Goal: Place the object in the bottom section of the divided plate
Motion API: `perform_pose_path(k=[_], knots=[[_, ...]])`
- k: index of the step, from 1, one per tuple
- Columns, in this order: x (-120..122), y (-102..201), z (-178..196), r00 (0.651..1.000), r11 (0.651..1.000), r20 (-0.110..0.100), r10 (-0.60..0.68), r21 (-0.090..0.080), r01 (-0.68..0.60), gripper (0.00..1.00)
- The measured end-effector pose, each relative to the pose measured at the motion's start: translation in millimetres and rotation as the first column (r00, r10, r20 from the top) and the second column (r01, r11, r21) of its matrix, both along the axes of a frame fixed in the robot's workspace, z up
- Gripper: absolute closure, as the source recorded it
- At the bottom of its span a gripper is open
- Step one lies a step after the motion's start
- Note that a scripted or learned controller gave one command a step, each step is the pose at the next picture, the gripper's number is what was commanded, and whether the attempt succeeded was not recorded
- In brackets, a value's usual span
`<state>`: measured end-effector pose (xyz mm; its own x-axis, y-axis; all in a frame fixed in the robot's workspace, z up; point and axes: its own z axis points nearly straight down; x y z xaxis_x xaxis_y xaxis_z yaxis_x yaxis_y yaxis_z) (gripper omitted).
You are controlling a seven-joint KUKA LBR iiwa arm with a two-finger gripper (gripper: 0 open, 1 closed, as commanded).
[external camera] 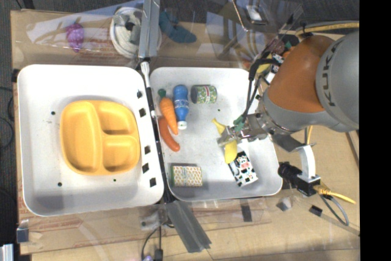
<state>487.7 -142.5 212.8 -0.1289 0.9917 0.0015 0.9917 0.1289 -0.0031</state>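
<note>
The arm [333, 85], lettered "KUKA", hangs over the right bin [208, 189].

Both shallow white plastic bins [36, 192] on the wooden surface [24, 40] are viewed from one fixed overhead camera, angled downward, at moderate distance.

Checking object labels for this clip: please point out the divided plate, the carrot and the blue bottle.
divided plate [78, 131]: camera view, floor of its long left section.
carrot [168, 115]: camera view, middle of its orange body.
blue bottle [180, 102]: camera view, middle of its blue body.
</note>
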Motion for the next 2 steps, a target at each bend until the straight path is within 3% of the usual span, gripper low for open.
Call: perform_pose_path(k=[1, 2], knots=[[21, 53, 3, 0.986, 0.986, 0.001, 0.168, -0.001, -0.168, 1.00], [62, 131, -4, 0.983, 0.983, -0.002, 0.185, 0.000, -0.185, 1.00]])
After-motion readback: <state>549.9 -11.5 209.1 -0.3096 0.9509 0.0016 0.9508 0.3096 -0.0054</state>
